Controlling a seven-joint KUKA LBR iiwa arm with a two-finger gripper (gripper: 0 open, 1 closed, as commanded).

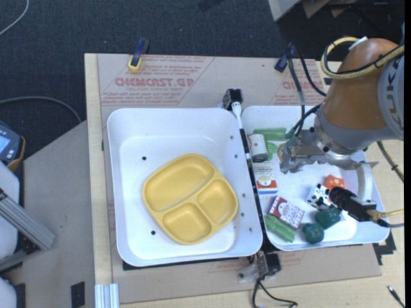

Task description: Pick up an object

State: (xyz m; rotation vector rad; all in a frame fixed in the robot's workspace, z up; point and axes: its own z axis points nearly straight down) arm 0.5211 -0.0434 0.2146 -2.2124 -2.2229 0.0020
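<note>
In left bin (115, 172): yellow three-compartment plate (189, 197), lying flat near centre. Along left wall of right bin (300, 188), back to front: green packet (270, 135), small white can (258, 147), white carton (266, 178) with red and blue print. Toward front: red patterned box (286, 212), pale green strip (279, 228) just beside it. Gripper (290, 158) hangs over right bin's rear half, just right of can and packet; spread or pressed together cannot be told. Farther right: dark green lump (321, 224) near front rim, black-and-white toy (318, 196), orange piece (334, 182) touching it.
</note>
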